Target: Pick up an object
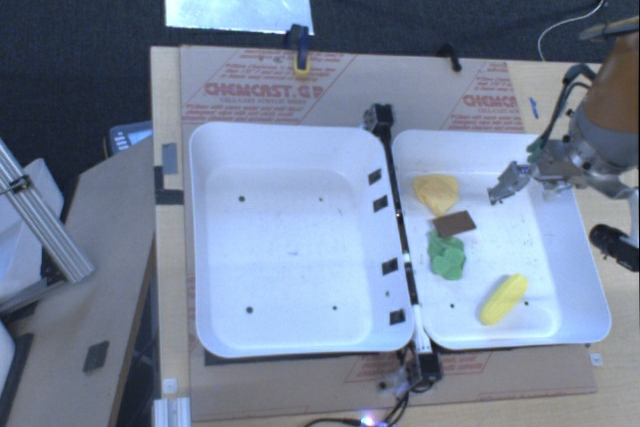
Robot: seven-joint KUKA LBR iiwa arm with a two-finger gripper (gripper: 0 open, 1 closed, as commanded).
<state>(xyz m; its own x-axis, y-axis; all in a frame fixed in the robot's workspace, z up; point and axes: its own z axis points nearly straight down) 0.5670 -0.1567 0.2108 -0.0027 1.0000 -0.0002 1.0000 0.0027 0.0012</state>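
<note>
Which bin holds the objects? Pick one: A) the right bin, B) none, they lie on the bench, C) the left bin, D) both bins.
A: the pale yellow lump, the brown block, the green piece and the yellow toy all lie inside the right bin, next to the divider it shares with the left bin.

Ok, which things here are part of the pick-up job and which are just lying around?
Part of the job:
- gripper
- right bin
- pale yellow piece
- brown block
- green lump
- yellow banana-shaped toy

Just lying about:
- left bin
- yellow clamp
- cardboard sheet
</note>
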